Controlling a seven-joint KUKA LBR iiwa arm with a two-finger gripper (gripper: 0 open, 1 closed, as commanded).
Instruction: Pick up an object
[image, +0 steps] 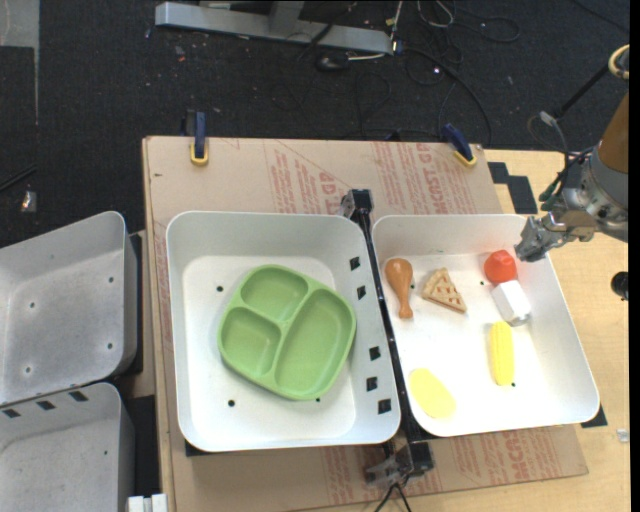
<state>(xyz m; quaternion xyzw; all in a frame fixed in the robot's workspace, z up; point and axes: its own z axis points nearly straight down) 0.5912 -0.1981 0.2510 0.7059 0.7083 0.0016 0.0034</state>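
Observation:
The right bin (560, 400) holds several toy foods: a brown drumstick (400, 284), a tan pizza slice (443, 290), a red-and-white piece (506, 286), a yellow corn cob (501, 353) and a flat yellow piece (432, 393). My gripper (535, 243) hangs at the bin's right rim, just up and right of the red-and-white piece, touching nothing that I can make out. Nothing shows between its tips.
The left bin (200, 400) holds a green divided plate (287, 331). A black divider (376, 300) runs between the bins. Two clamps (199, 138) pin the cardboard base at the back. Grey trays (60, 300) lie off the bench to the left.

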